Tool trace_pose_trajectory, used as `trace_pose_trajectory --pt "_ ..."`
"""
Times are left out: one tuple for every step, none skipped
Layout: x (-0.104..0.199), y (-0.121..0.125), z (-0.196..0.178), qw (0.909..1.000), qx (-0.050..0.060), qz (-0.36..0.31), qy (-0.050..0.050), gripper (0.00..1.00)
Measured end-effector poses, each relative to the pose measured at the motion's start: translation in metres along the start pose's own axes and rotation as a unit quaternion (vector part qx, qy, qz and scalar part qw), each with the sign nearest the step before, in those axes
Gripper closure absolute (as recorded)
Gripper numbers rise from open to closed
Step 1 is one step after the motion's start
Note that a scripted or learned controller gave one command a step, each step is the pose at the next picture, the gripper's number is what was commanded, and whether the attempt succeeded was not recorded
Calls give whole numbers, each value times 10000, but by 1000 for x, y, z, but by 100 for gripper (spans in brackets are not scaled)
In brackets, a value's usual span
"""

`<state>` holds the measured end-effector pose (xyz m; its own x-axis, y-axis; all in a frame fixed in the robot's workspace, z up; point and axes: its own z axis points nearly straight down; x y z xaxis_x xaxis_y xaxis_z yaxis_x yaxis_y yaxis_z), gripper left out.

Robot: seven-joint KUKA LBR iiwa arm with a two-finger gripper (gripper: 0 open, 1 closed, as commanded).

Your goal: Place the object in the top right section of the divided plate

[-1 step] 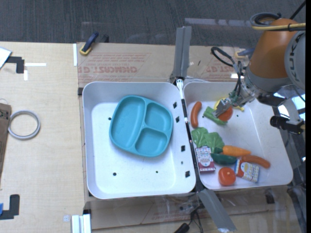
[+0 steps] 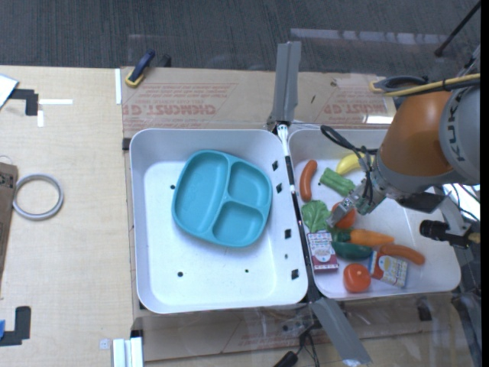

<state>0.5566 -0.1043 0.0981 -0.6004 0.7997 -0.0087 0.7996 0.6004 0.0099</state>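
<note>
Nearest the camera in the right bin (image 2: 451, 281) lie a tomato (image 2: 356, 278), a small carton (image 2: 390, 268) and a pink packet (image 2: 322, 251), with a carrot (image 2: 386, 243) just behind them. Further back in that bin the gripper (image 2: 345, 210) sits low over a red piece (image 2: 344, 219) beside a leafy green (image 2: 314, 215); whether it is spread or pinching cannot be told. Beyond it lie a sausage (image 2: 307, 179) and a banana (image 2: 348, 163), while the blue divided plate (image 2: 222, 198) rests in the left bin (image 2: 153, 228), its 3 sections bare.

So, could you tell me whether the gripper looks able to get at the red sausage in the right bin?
Probably yes: the sausage lies uncovered near the bin's left wall, and the gripper hovers close by.
</note>
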Motion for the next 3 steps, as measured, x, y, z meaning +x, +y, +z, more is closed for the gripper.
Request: trace_pose_trajectory --pt "34 -69 1 9977 43 -674 46 100" --pt "22 -80 4 9744 32 2247 14 100" --pt "47 -63 5 8707 62 4918 17 100"
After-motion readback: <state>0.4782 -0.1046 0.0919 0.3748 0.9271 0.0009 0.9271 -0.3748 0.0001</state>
